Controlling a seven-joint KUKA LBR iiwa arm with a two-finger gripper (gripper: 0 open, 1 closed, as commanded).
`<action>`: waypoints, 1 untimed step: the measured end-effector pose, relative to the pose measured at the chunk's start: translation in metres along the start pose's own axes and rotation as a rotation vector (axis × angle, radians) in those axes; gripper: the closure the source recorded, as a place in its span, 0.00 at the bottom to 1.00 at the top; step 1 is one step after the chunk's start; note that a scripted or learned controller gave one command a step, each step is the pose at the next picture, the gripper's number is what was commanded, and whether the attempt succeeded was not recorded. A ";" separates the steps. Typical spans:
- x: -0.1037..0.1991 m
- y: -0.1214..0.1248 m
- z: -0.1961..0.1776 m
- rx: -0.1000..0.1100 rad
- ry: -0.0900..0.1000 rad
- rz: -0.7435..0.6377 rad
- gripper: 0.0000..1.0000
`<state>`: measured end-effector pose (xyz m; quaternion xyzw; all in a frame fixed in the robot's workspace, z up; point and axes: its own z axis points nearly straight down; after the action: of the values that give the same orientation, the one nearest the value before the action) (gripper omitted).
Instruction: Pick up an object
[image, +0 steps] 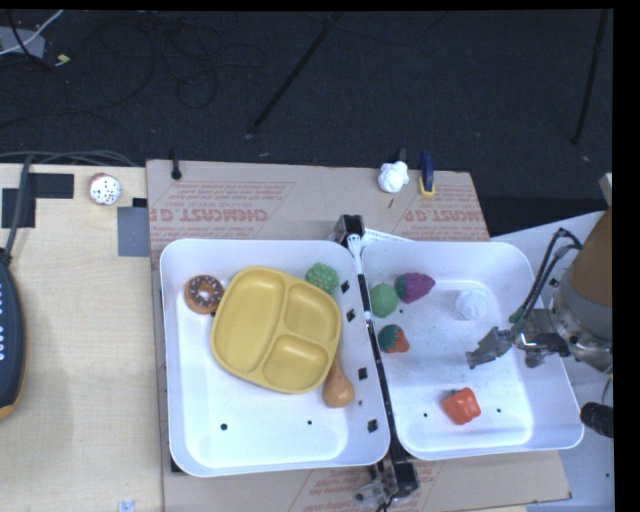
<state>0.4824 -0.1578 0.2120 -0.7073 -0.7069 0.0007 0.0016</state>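
Gripper is sitting over the right bin, coming in from the right edge, and as far as you can see it's got nothing in it. The fingers look spread a bit, with bare white bin floor showing under them, but it's small and dark, so take "slightly open and empty" as a best read.

So you're in the approach step, nothing picked yet. Candidates in that bin: a red pepper-looking thing lying near the front, below and a little left of the gripper; a small white object up and just left of it; a purple one and a green ball against the divider side, plus a strawberry-ish piece below those. All of them sit apart from the fingers right now.

Over in the left bin you've got a yellow divided plate, a donut, a green lumpy thing and a tan pear-shaped one, well away from the arm.

My guess for the next move: pick the red one or the white one since they're closest, get the fingers centred over it, drop down to the floor and close. The white one against the white bin looks harder to line up on.
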 end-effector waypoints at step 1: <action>-0.001 0.000 -0.010 0.001 0.001 0.001 1.00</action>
<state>0.4824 -0.1587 0.2217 -0.7077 -0.7065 0.0009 0.0023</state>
